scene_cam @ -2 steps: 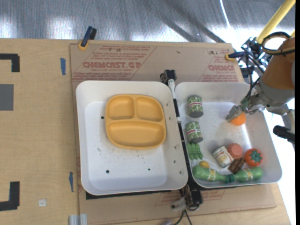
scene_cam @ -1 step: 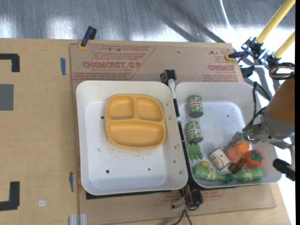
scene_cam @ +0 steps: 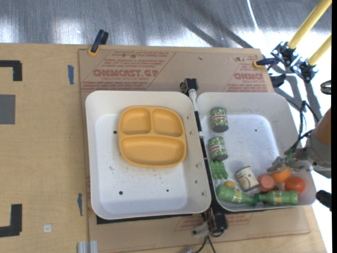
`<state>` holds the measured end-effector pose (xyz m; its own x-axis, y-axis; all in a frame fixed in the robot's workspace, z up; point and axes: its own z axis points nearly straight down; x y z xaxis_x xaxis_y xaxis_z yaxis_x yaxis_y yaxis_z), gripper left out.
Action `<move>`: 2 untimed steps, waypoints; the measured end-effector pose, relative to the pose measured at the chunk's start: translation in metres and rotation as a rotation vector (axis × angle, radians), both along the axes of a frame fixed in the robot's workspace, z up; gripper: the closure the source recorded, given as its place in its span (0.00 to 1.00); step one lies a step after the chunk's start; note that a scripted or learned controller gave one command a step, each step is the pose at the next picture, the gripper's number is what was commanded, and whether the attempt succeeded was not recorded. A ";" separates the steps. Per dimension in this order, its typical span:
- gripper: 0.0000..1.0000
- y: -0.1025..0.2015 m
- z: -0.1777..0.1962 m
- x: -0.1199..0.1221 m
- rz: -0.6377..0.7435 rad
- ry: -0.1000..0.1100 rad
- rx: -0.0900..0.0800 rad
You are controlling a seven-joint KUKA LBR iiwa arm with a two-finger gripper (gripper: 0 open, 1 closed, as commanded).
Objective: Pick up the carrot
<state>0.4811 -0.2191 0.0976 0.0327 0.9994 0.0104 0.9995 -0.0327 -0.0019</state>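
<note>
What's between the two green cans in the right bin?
Nothing: in the camera view, the stretch of bin floor between the upper can and the lower can is bare white.

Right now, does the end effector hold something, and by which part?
It cannot be told. The end effector sits right over the carrot in the right bin, but no grip is visible.
</note>
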 end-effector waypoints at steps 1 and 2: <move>1.00 0.012 -0.011 0.031 -0.332 -0.005 -0.009; 1.00 0.022 0.081 0.045 -0.770 0.003 -0.011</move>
